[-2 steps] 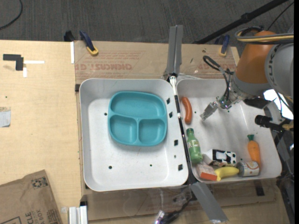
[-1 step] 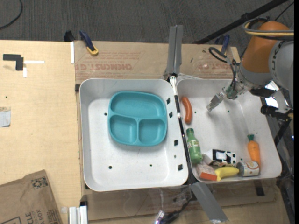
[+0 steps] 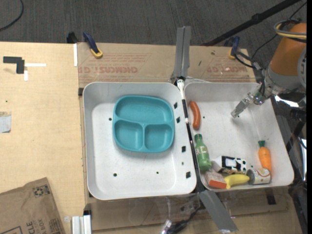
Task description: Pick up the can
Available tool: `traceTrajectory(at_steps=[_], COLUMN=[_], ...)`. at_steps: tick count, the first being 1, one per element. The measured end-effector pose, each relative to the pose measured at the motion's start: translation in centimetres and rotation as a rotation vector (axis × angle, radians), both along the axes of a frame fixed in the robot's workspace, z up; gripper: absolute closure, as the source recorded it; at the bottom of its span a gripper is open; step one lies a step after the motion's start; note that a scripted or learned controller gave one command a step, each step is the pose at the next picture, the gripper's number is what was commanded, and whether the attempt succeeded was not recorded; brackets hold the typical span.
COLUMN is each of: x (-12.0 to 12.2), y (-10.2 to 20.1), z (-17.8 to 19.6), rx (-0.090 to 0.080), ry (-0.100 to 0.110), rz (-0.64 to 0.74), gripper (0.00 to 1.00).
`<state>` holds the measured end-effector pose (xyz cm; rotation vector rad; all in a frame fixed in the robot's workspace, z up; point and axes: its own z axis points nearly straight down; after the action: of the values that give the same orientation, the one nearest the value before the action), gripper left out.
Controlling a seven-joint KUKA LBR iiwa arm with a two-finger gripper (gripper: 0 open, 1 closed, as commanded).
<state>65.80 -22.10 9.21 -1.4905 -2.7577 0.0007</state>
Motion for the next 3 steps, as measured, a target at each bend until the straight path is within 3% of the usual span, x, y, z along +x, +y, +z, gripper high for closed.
traceTrajectory(at_steps=[1,2,3], x=[-2.8,0.1,-9.2], y=[7.3,1.6,5.7], z=[0.1,0.1,0.0], rx=[-0.004,-0.005,-0.004], ry=[-0.008,-0.008,-0.006], rz=[-0.260,-0.297,-0.191], gripper=[0.00,0.00,0.00])
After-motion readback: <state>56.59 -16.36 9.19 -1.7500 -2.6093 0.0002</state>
